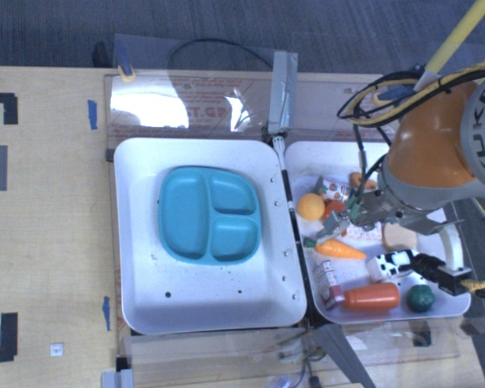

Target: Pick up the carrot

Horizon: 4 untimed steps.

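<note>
The carrot [340, 249] lies on its side in the right bin [457, 304], roughly mid-bin toward the left wall, pointed end to the right and green top to the left. The hand [360, 210] hangs just beyond the carrot's far side, under the arm's orange wrist band [424, 148]; whether it is released or clenched cannot be told from this angle, and nothing is seen held in it.

Surroundings are crowded. An orange ball [310, 207] sits just beyond the carrot, a red sausage-shaped piece [371, 297] lies nearer, a black-and-white toy [396, 263] is to the right, and a dark green ball [420, 298] rests in the near right corner. The left bin [137, 297] carries a blue divided plate [209, 214].

Assessment: the step in hand is the approach. For a sound grasp, the hand should shift nearward to centre over the carrot's thick middle, close across its narrow width, and descend without nudging the orange ball or the small items alongside.
</note>
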Tool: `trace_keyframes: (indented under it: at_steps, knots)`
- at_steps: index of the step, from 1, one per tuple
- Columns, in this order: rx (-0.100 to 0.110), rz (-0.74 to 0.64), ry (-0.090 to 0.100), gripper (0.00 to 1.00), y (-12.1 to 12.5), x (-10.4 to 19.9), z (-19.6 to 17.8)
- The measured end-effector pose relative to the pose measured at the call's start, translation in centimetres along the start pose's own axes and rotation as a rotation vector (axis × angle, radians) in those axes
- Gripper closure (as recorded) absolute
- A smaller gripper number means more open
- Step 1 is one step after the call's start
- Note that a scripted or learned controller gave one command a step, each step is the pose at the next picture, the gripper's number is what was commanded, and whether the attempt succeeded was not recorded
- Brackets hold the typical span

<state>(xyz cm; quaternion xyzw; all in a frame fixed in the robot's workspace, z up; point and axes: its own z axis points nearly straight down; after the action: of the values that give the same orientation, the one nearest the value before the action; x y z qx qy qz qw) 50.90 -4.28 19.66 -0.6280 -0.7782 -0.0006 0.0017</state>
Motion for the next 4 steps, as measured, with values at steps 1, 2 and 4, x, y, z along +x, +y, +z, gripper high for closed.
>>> trace_keyframes:
  at_steps: [1, 2, 4]
  knots:
    - [0.002, 0.004, -0.001, 0.0, -0.1, -0.2, 0.1]
    - [0.002, -0.193, -0.001, 0.0, -3.0, 0.3, 1.3]
    - [-0.001, -0.474, -0.003, 0.0, 0.3, 3.6, -17.7]
